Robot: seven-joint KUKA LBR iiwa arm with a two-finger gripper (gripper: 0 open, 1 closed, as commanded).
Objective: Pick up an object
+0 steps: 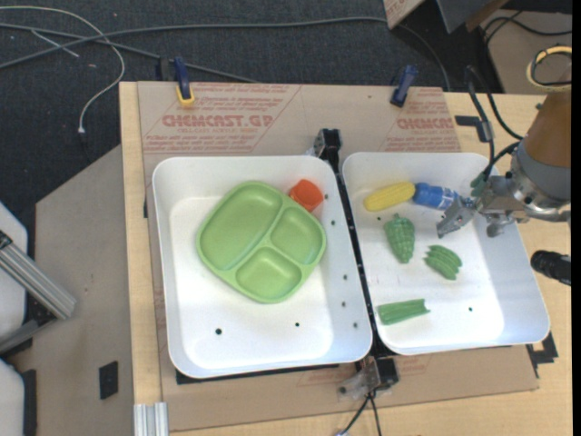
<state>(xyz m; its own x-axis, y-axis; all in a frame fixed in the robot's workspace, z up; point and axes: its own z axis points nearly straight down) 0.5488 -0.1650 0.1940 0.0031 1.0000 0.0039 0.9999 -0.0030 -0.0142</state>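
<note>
Jaws (454,218) hang low over the right bin (508,330) beside the blue object (430,194) — we can't tell how wide they stand — presumably lining up on it, nothing visibly between them.

green tray (261,241) crowds left bin (182,334), right bin's (508,325) near corner open

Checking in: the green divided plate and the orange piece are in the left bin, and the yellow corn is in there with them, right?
Not quite. The camera view shows the yellow corn in the right bin, beside the blue object. The green divided plate and orange piece are in the left bin.
</note>
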